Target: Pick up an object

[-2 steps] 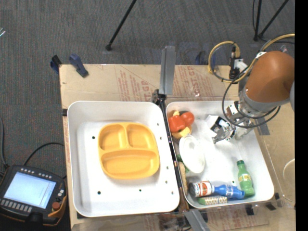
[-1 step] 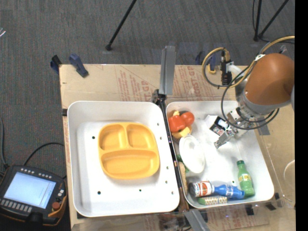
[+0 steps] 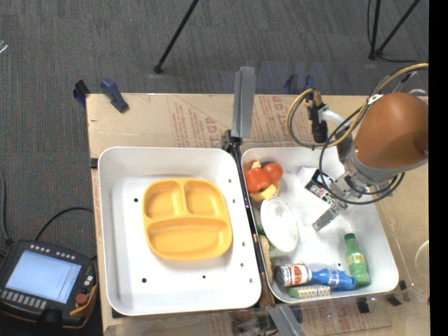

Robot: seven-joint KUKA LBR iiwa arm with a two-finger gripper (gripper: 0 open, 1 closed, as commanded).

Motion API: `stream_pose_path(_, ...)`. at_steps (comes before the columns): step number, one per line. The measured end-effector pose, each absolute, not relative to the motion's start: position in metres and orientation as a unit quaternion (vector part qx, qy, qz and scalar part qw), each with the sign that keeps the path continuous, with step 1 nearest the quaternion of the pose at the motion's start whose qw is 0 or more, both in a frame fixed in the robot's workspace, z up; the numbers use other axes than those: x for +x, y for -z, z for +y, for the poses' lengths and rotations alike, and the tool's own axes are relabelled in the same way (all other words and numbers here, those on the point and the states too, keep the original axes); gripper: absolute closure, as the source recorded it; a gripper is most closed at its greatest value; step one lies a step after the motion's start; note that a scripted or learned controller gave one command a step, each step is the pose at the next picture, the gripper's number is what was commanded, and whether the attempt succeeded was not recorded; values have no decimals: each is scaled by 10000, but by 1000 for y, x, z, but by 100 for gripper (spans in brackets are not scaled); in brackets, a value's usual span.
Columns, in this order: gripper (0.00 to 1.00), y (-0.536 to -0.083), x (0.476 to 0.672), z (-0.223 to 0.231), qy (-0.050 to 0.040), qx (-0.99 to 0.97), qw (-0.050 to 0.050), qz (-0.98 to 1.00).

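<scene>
The hand [image 3: 327, 218] hung over bare floor in the middle of the right bin [image 3: 389, 257]; I could not tell how it was set. It held nothing. The green bottle [image 3: 356, 259] lay near, the white bowl [image 3: 279, 224] beside. A straight descent would probably meet nothing, or push the bottle away.

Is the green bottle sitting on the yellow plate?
No, the green bottle lies in the right bin, while the yellow plate sits in the left bin.
</scene>
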State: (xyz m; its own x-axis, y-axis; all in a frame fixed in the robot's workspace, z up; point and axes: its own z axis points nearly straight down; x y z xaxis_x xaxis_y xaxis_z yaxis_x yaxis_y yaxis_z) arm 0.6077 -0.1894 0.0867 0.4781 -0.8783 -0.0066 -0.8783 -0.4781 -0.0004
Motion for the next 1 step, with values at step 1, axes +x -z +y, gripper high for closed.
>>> stream_pose_path(1,0,-86,545,-107,-38,-8629,28,5053)
